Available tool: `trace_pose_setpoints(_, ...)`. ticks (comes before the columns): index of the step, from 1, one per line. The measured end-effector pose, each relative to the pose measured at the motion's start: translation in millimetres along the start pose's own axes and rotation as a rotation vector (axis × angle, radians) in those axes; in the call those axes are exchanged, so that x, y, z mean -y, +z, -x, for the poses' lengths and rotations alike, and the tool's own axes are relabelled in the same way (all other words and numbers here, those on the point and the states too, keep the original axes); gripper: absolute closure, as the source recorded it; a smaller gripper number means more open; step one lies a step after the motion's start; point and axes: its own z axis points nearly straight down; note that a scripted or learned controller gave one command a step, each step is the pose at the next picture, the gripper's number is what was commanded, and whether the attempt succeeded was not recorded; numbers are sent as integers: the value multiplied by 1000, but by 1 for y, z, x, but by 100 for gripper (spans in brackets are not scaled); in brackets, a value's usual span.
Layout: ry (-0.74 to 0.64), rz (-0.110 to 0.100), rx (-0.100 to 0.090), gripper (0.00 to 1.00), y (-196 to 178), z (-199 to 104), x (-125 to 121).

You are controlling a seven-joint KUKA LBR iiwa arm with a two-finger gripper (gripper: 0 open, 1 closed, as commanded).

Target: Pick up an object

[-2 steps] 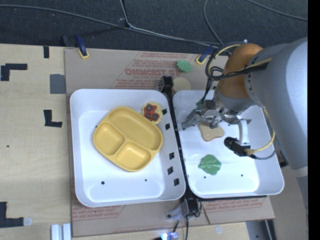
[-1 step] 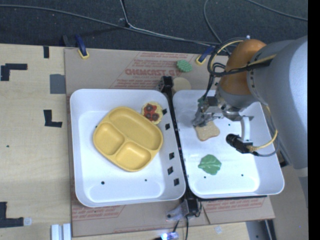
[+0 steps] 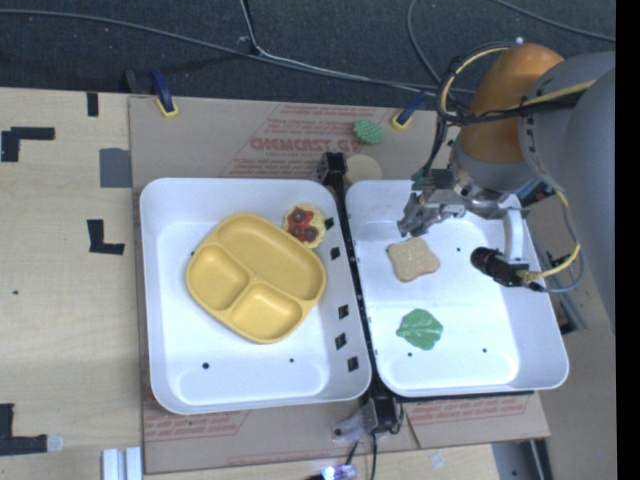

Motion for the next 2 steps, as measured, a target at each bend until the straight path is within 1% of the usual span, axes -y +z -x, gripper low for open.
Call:
trace_pose_setpoints(1,0,-1,0,100,-44,0,-1)
trace_pose_setpoints(2,-3,-6,-2,100,-45,-43,5)
